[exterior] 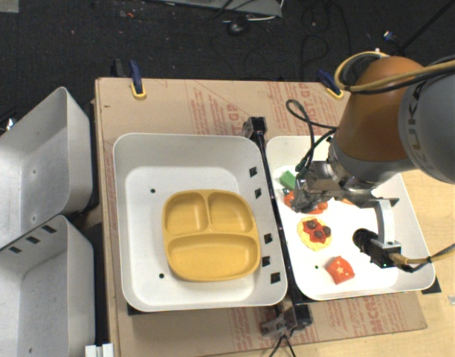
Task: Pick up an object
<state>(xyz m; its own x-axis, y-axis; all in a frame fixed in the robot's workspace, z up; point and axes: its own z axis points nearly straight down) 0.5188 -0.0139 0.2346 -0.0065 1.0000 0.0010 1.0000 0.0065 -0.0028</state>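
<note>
One glossy yellow three-compartment plate [211,235] sits in left bin [131,199].

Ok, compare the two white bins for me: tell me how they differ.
The left bin holds one yellow divided tray lying flat; the right bin holds several small toys, including a red piece and a yellow-and-red piece. The arm hangs over the right bin, not the left. Both are shallow, white, side by side.
</note>
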